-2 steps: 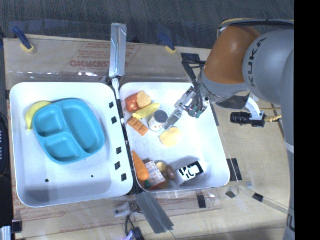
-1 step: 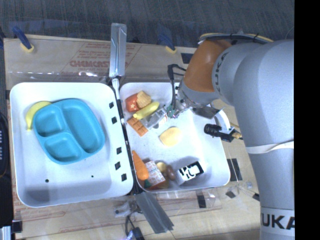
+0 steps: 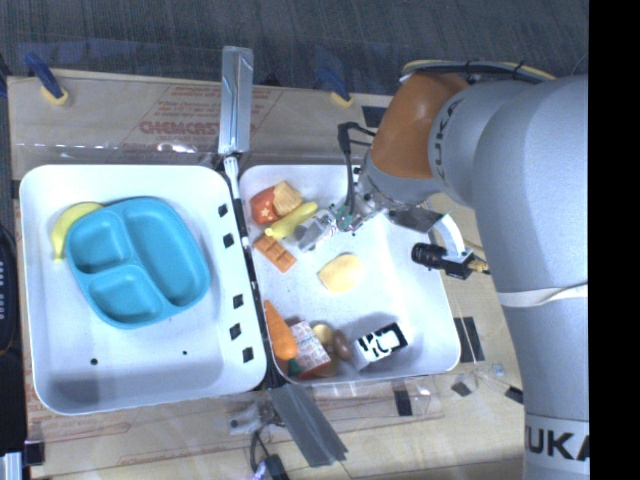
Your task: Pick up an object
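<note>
Grey arm (image 3: pixel 520 168) bends leftward, gripper (image 3: pixel 322 230) lowered.

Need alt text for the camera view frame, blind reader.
A grey robot arm reaches from the right, its claw low in the right white bin beside toy food including a carrot and a pale yellow piece. The left bin holds a blue divided tray and a banana.

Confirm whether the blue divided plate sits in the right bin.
No, the blue divided plate lies in the left bin, beside a banana.
</note>
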You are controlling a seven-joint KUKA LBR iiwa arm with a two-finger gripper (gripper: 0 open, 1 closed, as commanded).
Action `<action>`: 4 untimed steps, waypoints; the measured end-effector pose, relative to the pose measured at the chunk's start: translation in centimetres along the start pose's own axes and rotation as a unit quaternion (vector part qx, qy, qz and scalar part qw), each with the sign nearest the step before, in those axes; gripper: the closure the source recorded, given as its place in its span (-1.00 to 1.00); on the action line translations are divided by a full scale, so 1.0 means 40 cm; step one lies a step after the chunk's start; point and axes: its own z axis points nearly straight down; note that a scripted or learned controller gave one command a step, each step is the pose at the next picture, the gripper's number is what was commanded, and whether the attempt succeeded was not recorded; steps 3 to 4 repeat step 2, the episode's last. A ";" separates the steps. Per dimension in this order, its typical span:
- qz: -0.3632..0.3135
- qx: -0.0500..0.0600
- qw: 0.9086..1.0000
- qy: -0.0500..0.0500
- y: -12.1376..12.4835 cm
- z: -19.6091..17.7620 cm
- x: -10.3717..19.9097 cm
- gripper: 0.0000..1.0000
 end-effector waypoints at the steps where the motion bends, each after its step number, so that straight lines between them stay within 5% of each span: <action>1: -0.038 0.000 0.999 0.000 0.089 -0.071 0.068 1.00; 2: 0.044 -0.001 0.999 0.000 0.217 -0.221 0.201 1.00; 4: 0.044 -0.001 0.999 0.000 0.217 -0.221 0.201 1.00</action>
